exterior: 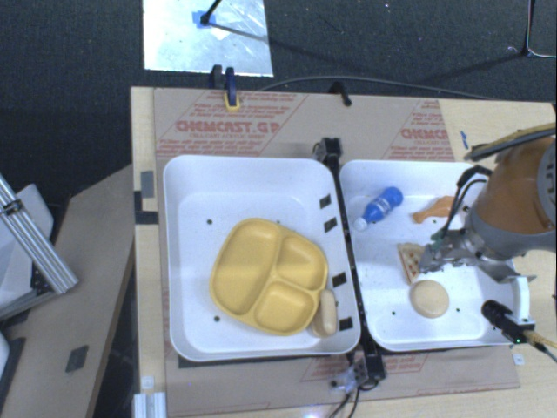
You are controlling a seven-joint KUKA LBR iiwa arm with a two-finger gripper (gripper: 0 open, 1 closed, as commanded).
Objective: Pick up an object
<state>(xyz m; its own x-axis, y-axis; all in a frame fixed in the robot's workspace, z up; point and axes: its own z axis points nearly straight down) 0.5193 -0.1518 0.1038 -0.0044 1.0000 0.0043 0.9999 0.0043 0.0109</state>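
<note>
**Bench inventory: two bins, arm over the right one**

Landmark for all positions: the black divider [345, 259] where the two white bins meet.

- Left bin [196, 233], left of the divider. Holds a yellow sectioned plate [265, 273], lying flat and turned at an angle, with three compartments. A small beige bread roll [326, 313] lies against the plate's lower right edge, just left of the divider.
- Right bin [383, 320], right of the divider. Contents:
  - Blue bottle [379, 206] with a white cap, lying on its side, cap end pointing toward the divider, in the upper part of the bin near the divider.
  - Orange wedge-shaped piece [434, 208], right of the bottle, farther from the divider, partly under the arm.
  - Tan cracker-like slice [409, 260], mid-bin, right of the divider, touching or just beside the gripper tip.
  - Round beige ball [430, 299], below the slice, lower in the bin.
- Arm [518, 203], grey with an orange band, reaching over the right bin's far side from the divider.
- Gripper [432, 258], low over the bin floor between the slice and the ball. Whether it is open or closed cannot be told; nothing is visibly gripped.
</note>
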